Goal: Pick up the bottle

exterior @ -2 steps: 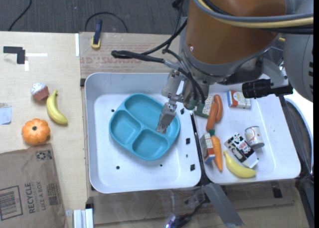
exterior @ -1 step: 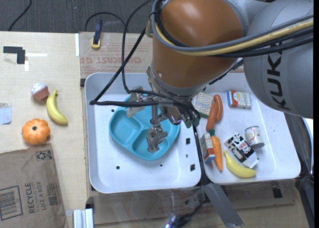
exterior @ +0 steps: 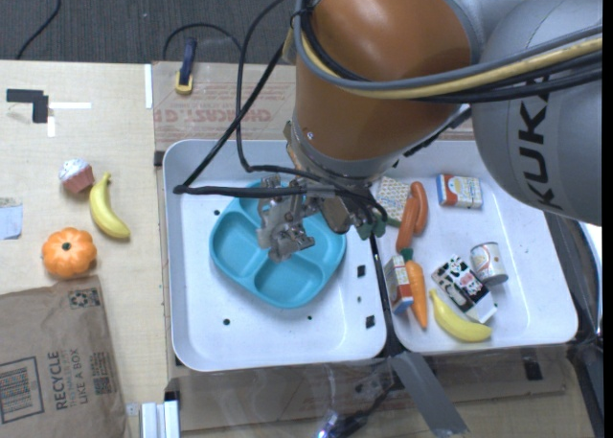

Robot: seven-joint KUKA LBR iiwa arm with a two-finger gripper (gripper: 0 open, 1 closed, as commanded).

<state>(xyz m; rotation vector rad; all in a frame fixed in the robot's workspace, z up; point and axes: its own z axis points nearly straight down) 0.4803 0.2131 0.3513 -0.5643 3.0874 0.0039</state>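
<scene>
In the right bin (exterior: 556, 316), close to the divider, lies a small brownish bottle (exterior: 396, 280) with a pale label, right beside a carrot (exterior: 418, 292). My gripper (exterior: 285, 233) hangs over a blue divided plate (exterior: 251, 268) in the left bin (exterior: 196, 326), well to the left of the bottle. I see nothing held in the gripper. The big orange band (exterior: 383, 53) of the arm covers the back of both bins.
The right bin also holds a sausage (exterior: 413, 216), a banana (exterior: 458, 321), a cow-patterned carton (exterior: 462, 283), a small can (exterior: 487, 261) and a little box (exterior: 460, 191). On the bench to the left lie a banana (exterior: 105, 208), a small pumpkin (exterior: 69, 253), a cupcake (exterior: 76, 175) and a paper bag (exterior: 57, 359).
</scene>
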